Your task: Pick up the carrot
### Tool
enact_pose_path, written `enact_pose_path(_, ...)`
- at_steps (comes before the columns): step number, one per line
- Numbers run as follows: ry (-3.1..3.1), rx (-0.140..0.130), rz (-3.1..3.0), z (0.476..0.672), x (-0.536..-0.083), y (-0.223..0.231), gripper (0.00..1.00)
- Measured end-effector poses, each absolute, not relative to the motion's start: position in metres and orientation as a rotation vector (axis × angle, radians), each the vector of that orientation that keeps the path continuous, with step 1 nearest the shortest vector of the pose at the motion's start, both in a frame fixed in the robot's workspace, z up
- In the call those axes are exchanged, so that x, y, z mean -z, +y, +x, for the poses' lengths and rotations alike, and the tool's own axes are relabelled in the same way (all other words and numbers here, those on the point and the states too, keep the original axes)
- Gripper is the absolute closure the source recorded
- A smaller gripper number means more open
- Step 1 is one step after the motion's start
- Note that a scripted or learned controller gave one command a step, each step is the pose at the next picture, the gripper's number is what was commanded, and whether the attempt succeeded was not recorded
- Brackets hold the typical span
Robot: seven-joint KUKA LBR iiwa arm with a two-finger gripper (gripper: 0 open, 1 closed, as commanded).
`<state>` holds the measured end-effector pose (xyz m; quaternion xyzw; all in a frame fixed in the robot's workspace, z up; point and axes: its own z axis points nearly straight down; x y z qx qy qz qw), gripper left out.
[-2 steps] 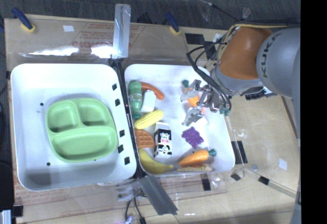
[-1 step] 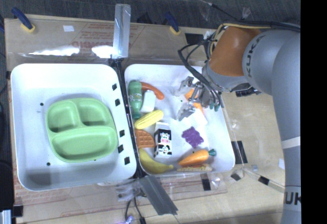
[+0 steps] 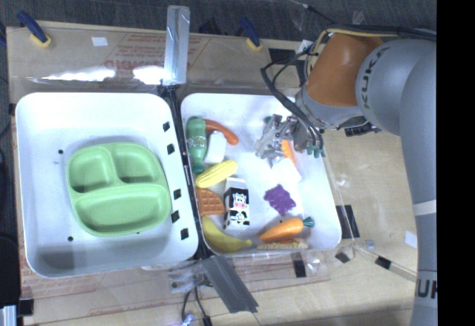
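Two white bins sit side by side on the surface (image 3: pixel 223 57). Left bin (image 3: pixel 37 131) holds a green divided plate (image 3: pixel 117 189). Right bin (image 3: pixel 326 198) is crowded w/ toy food: a green bottle (image 3: pixel 195 140) upright-ish along the left wall, an orange-red sausage-like piece (image 3: pixel 223 131) just beside its top, a white block (image 3: pixel 215 148) touching the bottle, corn cob (image 3: pixel 216 173) below that, a waffle-like piece (image 3: pixel 210 203) under the corn, a small milk carton w/ cow print (image 3: pixel 237 207) near centre, a banana (image 3: pixel 223 238) along the front wall, purple grapes (image 3: pixel 280 199) right of the carton. One carrot (image 3: pixel 283 229) lies near the front-right corner, green top pointing right, just beside the banana's tip. The arm (image 3: pixel 386 94) comes in from the right, orange band above the wrist. Its pincer (image 3: pixel 286 140) is down inside the right bin's back-right area, w/ a slim orange piece (image 3: pixel 288 151) at the fingertips; it looks pinched between the fingers, tho the tips are small and blurry.
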<state>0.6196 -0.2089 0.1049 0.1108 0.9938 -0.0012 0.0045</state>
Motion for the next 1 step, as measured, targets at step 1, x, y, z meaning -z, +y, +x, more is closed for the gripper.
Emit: enact_pose_path(1, 3.109, 0.006, 0.335, 0.6214, -0.116, -0.2076, 1.0)
